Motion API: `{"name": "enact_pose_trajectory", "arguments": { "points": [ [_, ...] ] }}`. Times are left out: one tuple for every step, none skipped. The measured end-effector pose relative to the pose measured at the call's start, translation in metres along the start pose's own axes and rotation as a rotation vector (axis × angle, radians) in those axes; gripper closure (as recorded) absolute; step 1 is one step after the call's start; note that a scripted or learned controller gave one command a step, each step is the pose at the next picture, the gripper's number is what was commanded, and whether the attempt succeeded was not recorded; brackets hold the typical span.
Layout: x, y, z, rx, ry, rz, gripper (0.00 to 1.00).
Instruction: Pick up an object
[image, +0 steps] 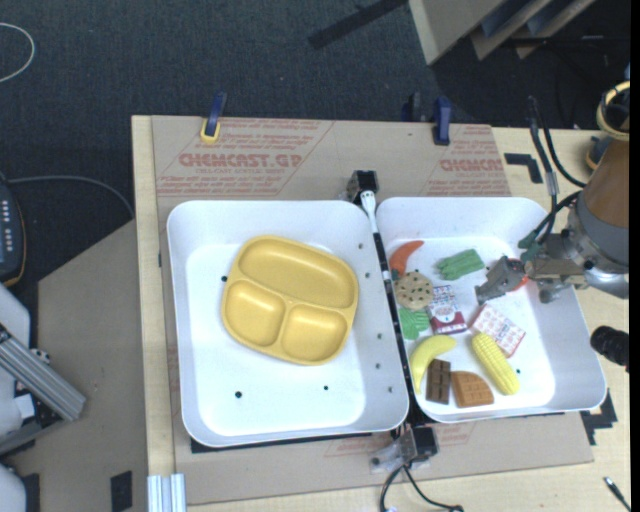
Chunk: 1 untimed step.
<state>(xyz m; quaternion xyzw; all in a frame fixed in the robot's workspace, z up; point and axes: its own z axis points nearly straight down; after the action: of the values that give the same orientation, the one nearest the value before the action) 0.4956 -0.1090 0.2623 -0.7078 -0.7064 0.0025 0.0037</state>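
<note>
Fingers (497, 280): grey, at the arm's tip over the right bin (570, 385); whether they are spread or closed cannot be told, and nothing shows between them.

Arm (600, 225): reaches in from the right edge, orange band above the wrist, forearm running leftward and roughly level over the bin's right half.

Right bin contents, clustered left of centre:
- green block (460, 264), just left of the fingers.
- orange carrot piece (404, 254), near the upper left corner.
- round speckled cookie (412, 290), below the carrot piece.
- green item (413, 322), under the cookie.
- red-and-white packet (447, 312), centre.
- pink patterned packet (498, 330), below the fingers.
- corn cob (494, 362), touching the pink packet's lower edge.
- banana (431, 351), left of the corn.
- dark chocolate bar (438, 380) and brown wafer (471, 388), side by side near the front wall.

Left bin (200, 330): holds a yellow three-compartment tray (289, 298), tilted.

Desk (150, 200): brown board with red lettering, bearing both bins; two clamps at the far edge.
</note>
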Motion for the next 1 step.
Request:
{"name": "enact_pose_trajectory", "arguments": {
  "points": [
    [0.0000,0.0018,-0.0042,-0.010,-0.002,-0.002,0.00]
  ]
}}
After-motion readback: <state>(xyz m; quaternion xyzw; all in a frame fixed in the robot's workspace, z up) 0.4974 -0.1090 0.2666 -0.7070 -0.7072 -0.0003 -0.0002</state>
